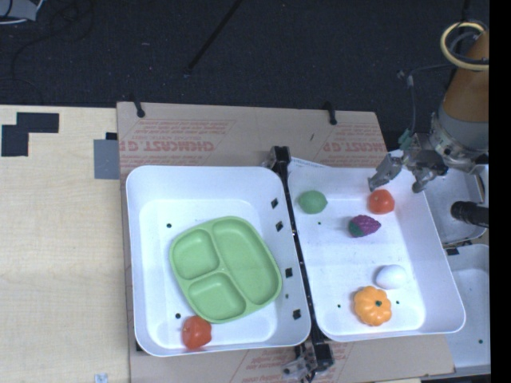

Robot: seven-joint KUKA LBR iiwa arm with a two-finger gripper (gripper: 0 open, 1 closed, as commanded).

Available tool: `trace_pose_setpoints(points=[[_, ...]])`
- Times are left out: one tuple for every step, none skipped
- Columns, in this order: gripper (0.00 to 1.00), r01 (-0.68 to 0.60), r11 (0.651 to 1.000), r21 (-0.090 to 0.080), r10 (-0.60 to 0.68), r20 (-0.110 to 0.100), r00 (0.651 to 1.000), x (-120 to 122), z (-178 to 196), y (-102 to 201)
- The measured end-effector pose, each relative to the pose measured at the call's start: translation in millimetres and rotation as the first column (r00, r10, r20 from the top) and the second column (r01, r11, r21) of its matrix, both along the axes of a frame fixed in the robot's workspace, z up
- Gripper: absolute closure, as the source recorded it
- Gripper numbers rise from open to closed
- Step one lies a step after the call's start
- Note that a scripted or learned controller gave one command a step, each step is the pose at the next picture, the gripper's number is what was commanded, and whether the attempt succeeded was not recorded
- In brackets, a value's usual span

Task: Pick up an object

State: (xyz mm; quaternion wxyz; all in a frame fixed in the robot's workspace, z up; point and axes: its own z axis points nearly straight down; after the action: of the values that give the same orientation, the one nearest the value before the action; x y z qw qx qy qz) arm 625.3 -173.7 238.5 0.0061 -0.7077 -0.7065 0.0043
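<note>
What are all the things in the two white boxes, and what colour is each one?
Shallow white plastic bins: 2, white, side by side on the bench.
Light green divided plastic tray: 1, green, three compartments, lying in the left bin.
Red toy tomato: 1, red, left bin's near edge, beside the tray.
Green round toy vegetable: 1, green, right bin's far left.
Small red round toy: 1, red, right bin's far side.
Purple toy vegetable: 1, purple, right bin's middle.
White egg-shaped toy: 1, white, right bin's near side.
Orange toy pumpkin: 1, orange, just in front of the egg.
Grey arm's gripper: 1, jaws spread apart, above the right bin's far right corner.
</note>
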Motion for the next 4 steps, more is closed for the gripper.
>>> trace_pose_setpoints(points=[[0.0,-0.002,1.0,-0.003,0.002,0.014,1.0,2,8,0],[0.0,-0.002,1.0,-0.001,0.002,0.007,1.0,-3,-55,-2],[0.0,-0.002,1.0,-0.001,0.002,0.009,1.0,-3,-98,-2],[0.0,-0.001,1.0,-0.001,0.001,0.009,1.0,-4,-151,0]])
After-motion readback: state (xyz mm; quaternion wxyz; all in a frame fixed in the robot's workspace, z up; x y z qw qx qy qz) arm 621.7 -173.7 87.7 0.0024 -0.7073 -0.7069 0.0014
